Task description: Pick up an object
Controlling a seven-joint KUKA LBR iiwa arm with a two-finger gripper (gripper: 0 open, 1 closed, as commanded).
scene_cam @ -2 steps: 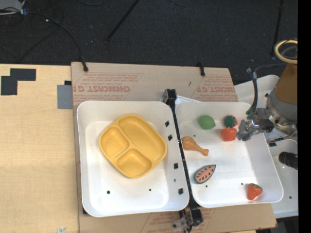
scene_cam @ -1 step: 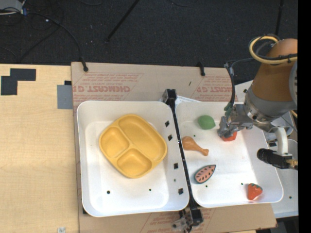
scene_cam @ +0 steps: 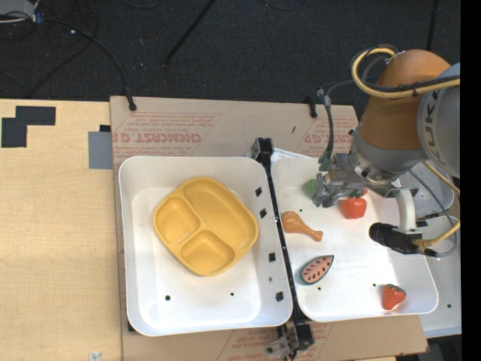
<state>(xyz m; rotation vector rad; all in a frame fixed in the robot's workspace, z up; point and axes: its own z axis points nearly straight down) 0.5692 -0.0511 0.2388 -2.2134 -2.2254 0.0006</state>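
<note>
My gripper (scene_cam: 333,193) hangs low over the back of the right bin (scene_cam: 421,307). A red tomato-like toy (scene_cam: 354,207) lies right beside it on its right, and a small green piece (scene_cam: 310,187) peeks out on its left. Whether either one is touched is unclear. A toy chicken drumstick (scene_cam: 301,226) lies just below and left of the gripper. Nearer the front are a watermelon slice (scene_cam: 317,269) and a red strawberry (scene_cam: 392,297) in the front right corner.
The left bin (scene_cam: 143,292) holds a yellow divided plate (scene_cam: 205,225). A black divider (scene_cam: 274,232) runs between the bins. The arm's orange band (scene_cam: 406,81) and cables hang over the right bin's back right, with a black fitting (scene_cam: 394,237) near the right wall.
</note>
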